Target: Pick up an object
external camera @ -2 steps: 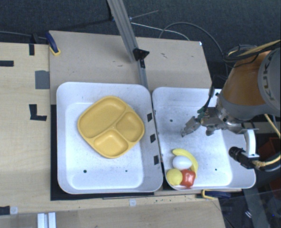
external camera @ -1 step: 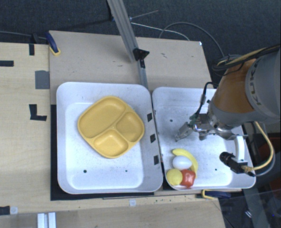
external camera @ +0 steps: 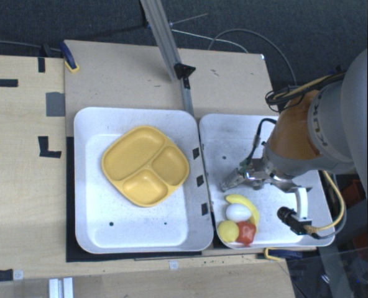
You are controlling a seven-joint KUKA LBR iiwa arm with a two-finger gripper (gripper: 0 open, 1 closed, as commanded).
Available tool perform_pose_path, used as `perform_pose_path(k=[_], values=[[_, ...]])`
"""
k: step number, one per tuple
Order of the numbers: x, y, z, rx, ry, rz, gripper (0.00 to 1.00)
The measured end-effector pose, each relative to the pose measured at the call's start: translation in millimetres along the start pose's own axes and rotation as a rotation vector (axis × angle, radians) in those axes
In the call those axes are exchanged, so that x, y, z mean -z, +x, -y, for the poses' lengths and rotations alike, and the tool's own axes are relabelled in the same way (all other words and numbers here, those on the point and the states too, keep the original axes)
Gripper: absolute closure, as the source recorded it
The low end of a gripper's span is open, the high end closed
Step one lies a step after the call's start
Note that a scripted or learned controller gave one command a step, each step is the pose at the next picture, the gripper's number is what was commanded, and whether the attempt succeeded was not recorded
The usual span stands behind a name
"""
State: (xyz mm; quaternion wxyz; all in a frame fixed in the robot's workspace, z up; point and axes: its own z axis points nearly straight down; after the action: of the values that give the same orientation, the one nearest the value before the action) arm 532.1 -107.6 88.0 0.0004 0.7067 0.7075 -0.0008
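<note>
In the right bin (external camera: 227, 135) a small cluster of toy food lies near the front edge: a yellow banana (external camera: 246, 203), a white egg (external camera: 237, 213), a yellow round fruit (external camera: 228, 231) and a red piece (external camera: 247, 232). My gripper (external camera: 234, 179) hangs low over the bin's middle, just above and left of the cluster, with its metal fingers (external camera: 229, 182) pointing left. Nothing shows between the fingers.
A yellow divided plate (external camera: 145, 165) lies in the left bin (external camera: 91, 228). A grey metal pole (external camera: 165, 36) slants in from the top to the seam between the bins. Cables hang off the arm at the right, near the right bin's edge.
</note>
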Motion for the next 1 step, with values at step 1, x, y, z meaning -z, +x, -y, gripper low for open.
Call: perform_pose_path(k=[1], values=[[11.1, 1.0, 0.2, 0.001, 0.002, -0.003, 1.0]])
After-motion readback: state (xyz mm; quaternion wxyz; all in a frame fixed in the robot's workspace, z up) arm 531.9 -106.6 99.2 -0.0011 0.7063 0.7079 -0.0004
